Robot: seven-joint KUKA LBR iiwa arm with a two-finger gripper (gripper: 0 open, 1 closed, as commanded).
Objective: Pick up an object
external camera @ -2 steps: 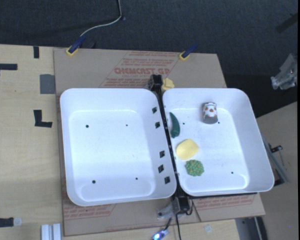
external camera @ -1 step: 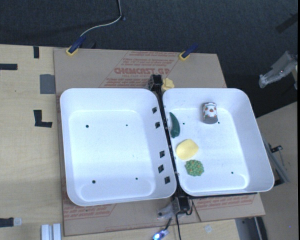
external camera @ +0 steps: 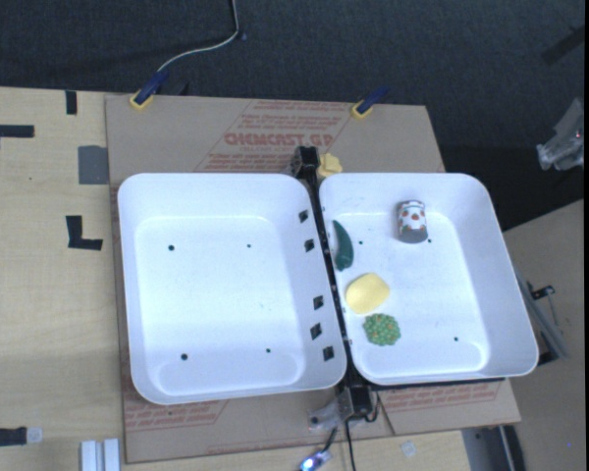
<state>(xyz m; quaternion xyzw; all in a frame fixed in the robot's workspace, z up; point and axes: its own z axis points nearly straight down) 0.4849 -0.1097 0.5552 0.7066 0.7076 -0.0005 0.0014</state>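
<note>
On the bench | right bin (external camera: 491, 263) holds yellow lump (external camera: 367, 291), green ball (external camera: 382, 330), dark green piece (external camera: 342, 246), small can (external camera: 411, 221) | nothing lifted yet, pick all to do | claw state: can't tell

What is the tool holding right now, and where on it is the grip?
Nothing is seen held. All four objects lie loose in the right bin: a dark green piece, a yellow lump, a green knobbly ball and a small grey-and-red item.
</note>
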